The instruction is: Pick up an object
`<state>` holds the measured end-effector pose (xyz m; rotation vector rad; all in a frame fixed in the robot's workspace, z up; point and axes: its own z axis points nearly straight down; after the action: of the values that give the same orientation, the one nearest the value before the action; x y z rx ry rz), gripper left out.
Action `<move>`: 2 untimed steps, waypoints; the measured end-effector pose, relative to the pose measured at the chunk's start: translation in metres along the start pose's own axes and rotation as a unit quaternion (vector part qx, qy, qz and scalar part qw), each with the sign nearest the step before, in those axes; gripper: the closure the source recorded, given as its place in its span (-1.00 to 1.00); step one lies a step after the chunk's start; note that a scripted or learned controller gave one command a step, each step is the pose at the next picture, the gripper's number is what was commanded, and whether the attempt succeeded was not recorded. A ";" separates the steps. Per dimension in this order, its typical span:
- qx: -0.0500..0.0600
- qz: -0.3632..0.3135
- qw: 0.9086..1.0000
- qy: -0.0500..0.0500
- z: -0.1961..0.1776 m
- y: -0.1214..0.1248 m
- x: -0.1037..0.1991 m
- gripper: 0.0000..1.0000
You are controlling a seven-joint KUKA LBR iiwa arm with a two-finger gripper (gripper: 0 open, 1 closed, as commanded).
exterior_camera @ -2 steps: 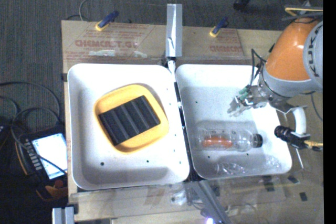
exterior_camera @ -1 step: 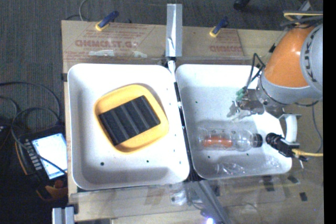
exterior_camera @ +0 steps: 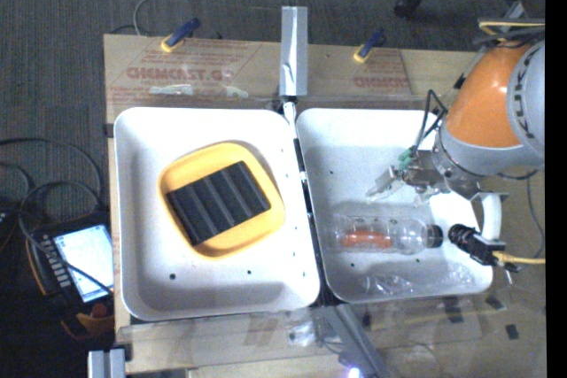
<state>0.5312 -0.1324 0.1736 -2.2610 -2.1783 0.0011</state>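
- Bottle (exterior_camera: 383, 236): clear plastic, lying on its side in right bin (exterior_camera: 354, 137), cap toward the right, something orange inside.
- Gripper (exterior_camera: 396, 177): above right bin, just beyond the bottle, nothing seen between its parts; open or closed, cannot tell.
- Arm (exterior_camera: 496, 106): enters from right, orange band over bin's right edge.
- Left bin (exterior_camera: 142, 133): yellow tray (exterior_camera: 221, 199) with black ribbed insert, lying flat, tilted askew.
- Tabletop (exterior_camera: 204, 71): two clamps at far edge.

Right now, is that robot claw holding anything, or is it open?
Gripper: cannot be told; it hangs over the right bin, above the clear bottle.
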 end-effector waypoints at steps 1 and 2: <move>0.000 0.062 0.998 -0.001 -0.075 -0.018 0.020 -1.00; 0.001 0.003 1.000 0.000 -0.009 -0.050 0.051 -1.00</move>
<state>0.4833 -0.0794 0.1826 -2.2673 -2.1702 0.0037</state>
